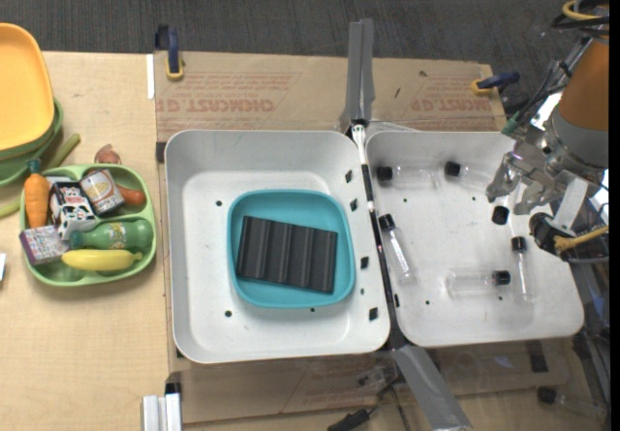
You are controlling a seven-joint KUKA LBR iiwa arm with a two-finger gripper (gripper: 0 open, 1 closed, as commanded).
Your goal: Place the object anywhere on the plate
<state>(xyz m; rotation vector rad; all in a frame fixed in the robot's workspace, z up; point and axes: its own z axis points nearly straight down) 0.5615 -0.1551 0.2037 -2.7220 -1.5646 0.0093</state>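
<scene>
Dark ridged block [288,251] already lies on the teal plate [242,226], centre-left of frame. My hand [513,189] hovers at right edge; open or closed, I cannot tell. I would retreat clear of the bins.

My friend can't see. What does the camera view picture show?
A dark ridged block lies on a teal plate in the left white bin. The robot arm's gripper hangs over the right bin, which holds clear tubes with black caps.
</scene>
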